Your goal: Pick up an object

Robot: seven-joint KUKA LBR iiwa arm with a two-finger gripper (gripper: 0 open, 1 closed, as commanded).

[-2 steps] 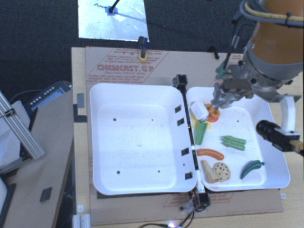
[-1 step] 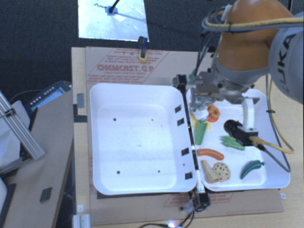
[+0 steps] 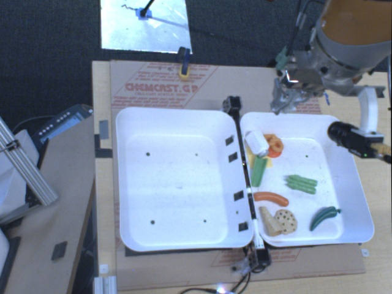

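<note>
Hovering above the right bin's (image 3: 352, 182) far rim, the pincer (image 3: 286, 98), whose grip I cannot tell, should descend over the isolated green beans (image 3: 301, 184).

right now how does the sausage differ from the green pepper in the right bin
The sausage is orange-red, straight and lies near the bin's left wall; the green pepper is dark green, curved and lies near the front right corner. The sausage lies level, the pepper slants. Both are small, elongated toy foods.

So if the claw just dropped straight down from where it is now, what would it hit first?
Probably the back rim of the right bin. The claw hangs above that edge, behind the white cylinder and the other items, though depth is hard to judge from this slanted view.
</note>
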